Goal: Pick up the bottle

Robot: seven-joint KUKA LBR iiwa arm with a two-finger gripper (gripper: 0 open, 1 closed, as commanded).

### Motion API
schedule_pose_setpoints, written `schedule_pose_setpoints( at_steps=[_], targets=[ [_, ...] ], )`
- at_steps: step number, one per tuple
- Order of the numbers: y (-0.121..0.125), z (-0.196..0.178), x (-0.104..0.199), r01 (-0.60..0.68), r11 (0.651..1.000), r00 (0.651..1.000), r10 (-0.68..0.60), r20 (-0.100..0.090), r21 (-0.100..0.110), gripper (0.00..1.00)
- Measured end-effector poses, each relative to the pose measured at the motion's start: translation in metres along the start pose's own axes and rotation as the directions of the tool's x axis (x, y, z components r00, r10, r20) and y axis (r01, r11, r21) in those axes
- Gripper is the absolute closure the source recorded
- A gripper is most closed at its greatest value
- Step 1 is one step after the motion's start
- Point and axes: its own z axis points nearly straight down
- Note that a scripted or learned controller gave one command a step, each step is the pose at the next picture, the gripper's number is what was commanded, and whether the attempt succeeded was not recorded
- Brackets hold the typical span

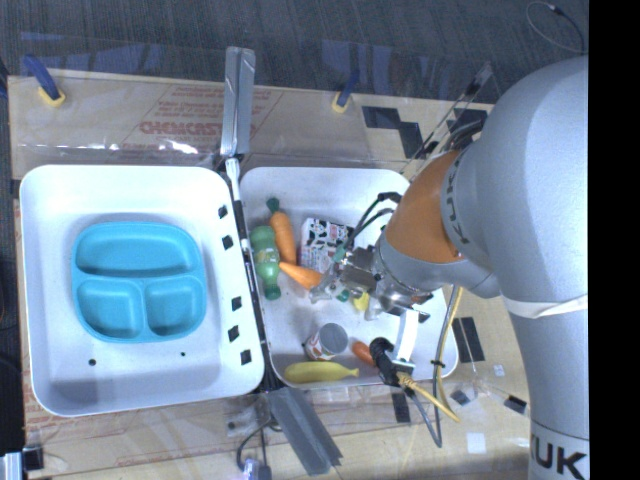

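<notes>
Camera view puts what you need in the right bin (300, 183): the bottle (265, 258), green with a paler band, lies on its side along that bin's left wall, just beside the divider, with its long axis running roughly up and down the picture, cap end towards the far side. From the gripper (352, 286) the bottle lies to the picture's left and a touch farther up, near but apart, with two orange carrots in the way; one carrot (283, 234) lies close along the bottle's right flank, and the other (300, 274) stretches from the bottle's lower half towards the gripper. You would want the fingers to straddle the bottle across its short width, so judge the wrist turn against that up-and-down axis, and expect the nearer carrot to crowd the right-hand finger. The arm (520, 198) reaches in from the right, its orange band (425, 213) sitting over the bin's right half and the wrist angled down and leftward into the middle of the bin. Whether the fingers stand apart or together you cannot tell from this angle, since the tool end is a dark tangle against the clutter; nothing is visibly between them. A black-and-white carton (324, 242) lies just above the gripper, a small cup (326, 342) and a banana (320, 372) lie nearer the front wall, and the blue tray (140, 278) sits in the left bin (50, 268).
</notes>
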Motion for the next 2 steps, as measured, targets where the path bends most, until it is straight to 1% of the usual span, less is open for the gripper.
schedule_pose_setpoints(
  at_steps=[1,2],
  targets=[
    [-0.005,-0.009,0.037,0.008,1.0,1.0,-0.008,0.0,-0.001,0.0],
    [0.066,-0.041,0.038,-0.004,1.0,1.0,0.004,-0.001,-0.002,0.0]
  ],
)
